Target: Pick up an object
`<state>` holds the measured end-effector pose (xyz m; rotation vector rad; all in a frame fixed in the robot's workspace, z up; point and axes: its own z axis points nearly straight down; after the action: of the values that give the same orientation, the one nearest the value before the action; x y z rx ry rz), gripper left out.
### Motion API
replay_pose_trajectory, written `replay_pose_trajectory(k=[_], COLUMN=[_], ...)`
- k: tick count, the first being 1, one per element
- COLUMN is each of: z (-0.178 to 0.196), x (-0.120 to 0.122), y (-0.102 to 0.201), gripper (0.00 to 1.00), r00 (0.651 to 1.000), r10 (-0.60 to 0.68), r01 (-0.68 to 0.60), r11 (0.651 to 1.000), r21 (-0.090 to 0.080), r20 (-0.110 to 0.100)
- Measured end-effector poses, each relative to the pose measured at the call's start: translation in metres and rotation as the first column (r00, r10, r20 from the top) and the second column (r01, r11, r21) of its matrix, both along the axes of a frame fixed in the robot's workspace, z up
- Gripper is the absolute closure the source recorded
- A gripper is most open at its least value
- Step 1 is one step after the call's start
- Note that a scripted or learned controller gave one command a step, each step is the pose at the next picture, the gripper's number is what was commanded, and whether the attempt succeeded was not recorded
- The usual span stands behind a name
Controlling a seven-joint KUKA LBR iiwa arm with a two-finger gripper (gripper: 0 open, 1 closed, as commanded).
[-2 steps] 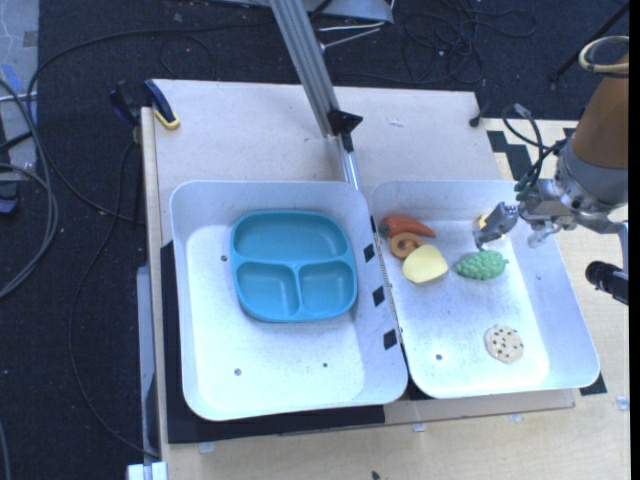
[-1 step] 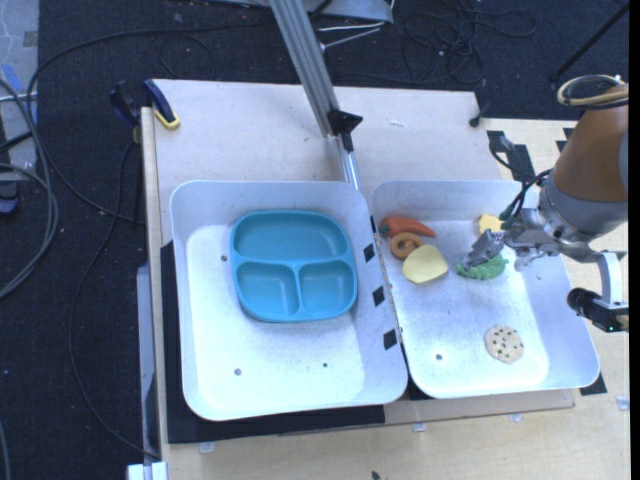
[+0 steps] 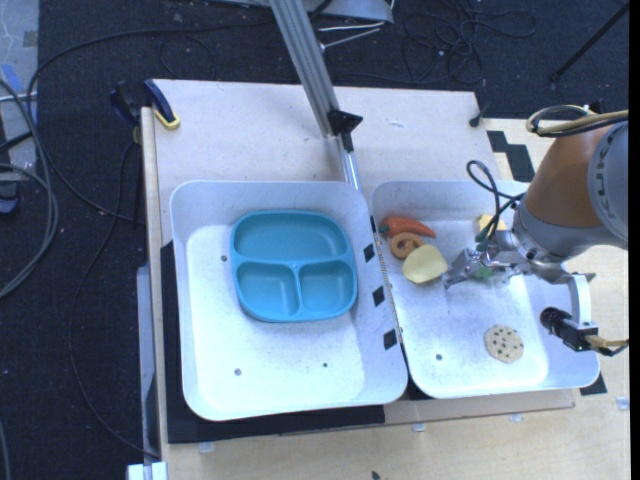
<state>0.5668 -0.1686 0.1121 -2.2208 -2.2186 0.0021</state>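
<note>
Hovering low in the right bin [image 3: 560, 373], gripper [image 3: 462, 271] is sitting just at 3 o'clock of the yellow piece [image 3: 424, 264]; can't tell its jaw state. Carrot [image 3: 410, 227] lying at 12, cookie [image 3: 503, 343] at 5. I'd be centring over yellow before closing.

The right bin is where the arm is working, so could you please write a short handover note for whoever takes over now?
Gripper: low in the right bin, close beside the yellow piece; nothing visibly held.
Things: carrot and orange ring at the bin's far left, cookie nearer the front. Blue tray sits in the left bin.
Done: nothing lifted.
Left: grasp one object and raise it.
</note>
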Motion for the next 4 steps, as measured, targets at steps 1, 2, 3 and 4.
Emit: replay_pose_trajectory(k=[1, 2, 3, 4], z=[-0.019, -0.007, 0.042, 0.105], x=[0.001, 0.002, -0.005, -0.003], y=[0.0, -0.001, -0.007, -0.005], gripper=[0.0, 1.0, 1.0, 1.0], r00=[1.0, 1.0, 1.0, 1.0], r10=[0.001, 0.0, -0.001, 0.003], r01=[-0.001, 0.0, 0.001, -0.003], r11=[1.0, 1.0, 1.0, 1.0], r21=[-0.002, -0.005, -0.003, -0.003], r20=[0.004, 0.009, 0.007, 0.009])
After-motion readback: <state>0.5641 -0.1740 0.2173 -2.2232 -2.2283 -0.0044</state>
